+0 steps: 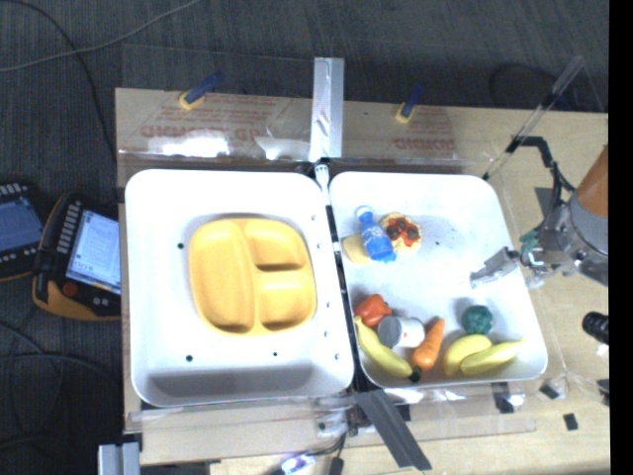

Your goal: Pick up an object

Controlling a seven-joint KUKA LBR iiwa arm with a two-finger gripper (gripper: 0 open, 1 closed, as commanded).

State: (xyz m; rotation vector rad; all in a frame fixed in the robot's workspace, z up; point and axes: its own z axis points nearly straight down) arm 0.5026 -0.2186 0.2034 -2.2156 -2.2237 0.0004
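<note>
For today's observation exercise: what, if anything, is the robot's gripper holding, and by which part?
Nothing. The gripper hangs over the right bin, near its right edge, with no object between its fingers; the toy food lies apart from it.

Arm [591, 198]: grey body with orange band at frame's right edge. Gripper [492, 268]: pale metallic fingers on a grey-and-black wrist block, teal spot on it. Thin black cable loops above.

You look down from 1 fixed camera above the bench [475, 127], tilted slightly, far enough to frame both white bins [148, 265] and surrounding dark floor [99, 18].
</note>
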